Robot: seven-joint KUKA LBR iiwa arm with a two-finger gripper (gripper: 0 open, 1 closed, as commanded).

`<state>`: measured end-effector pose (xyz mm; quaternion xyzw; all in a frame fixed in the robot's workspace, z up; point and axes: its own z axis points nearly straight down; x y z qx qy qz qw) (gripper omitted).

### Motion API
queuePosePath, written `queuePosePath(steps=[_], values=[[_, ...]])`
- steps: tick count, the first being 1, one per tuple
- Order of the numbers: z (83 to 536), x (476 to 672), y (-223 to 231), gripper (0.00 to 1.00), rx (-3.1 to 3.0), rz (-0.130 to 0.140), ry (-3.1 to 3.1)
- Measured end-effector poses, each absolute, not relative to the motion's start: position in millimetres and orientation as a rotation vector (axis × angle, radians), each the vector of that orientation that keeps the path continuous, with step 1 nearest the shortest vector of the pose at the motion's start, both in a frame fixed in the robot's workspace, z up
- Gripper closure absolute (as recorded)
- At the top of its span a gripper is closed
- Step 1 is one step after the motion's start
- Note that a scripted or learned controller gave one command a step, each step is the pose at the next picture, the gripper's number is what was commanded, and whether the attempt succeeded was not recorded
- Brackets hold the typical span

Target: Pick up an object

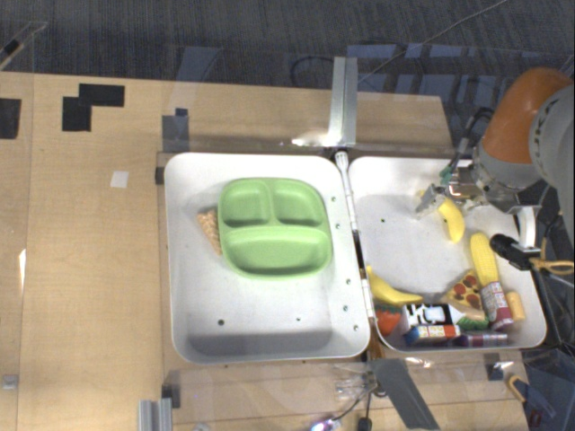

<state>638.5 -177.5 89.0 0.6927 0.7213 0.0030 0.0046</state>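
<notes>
Small banana (453,220) hangs just beneath the jaws (446,193) over the right bin (395,232); their grip cannot be told.

A green divided plate (273,226) lies in the left white bin (193,330), three compartments showing, set toward the bin's far half. A tan, grainy piece (209,230) pokes out from under the plate's left edge. A metal divider rail (352,241) runs between the left bin and the right white bin (395,241). Both bins rest on a pale wooden bench (81,285). Black block-shaped marks (92,104) sit on the bench at the far left. Beyond the bench lies dark carpet (225,16), with a thin cable (449,25) trailing across it.
</notes>
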Motion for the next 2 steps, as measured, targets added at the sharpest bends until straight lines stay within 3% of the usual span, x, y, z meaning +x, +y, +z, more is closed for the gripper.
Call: queuePosePath(steps=[1, 2], values=[[103, 641.6, -176, 1.0, 2.161, 0.018, 2.26], [178, 653.2, -114, 1.0, 2.323, 0.009, 2.107]])
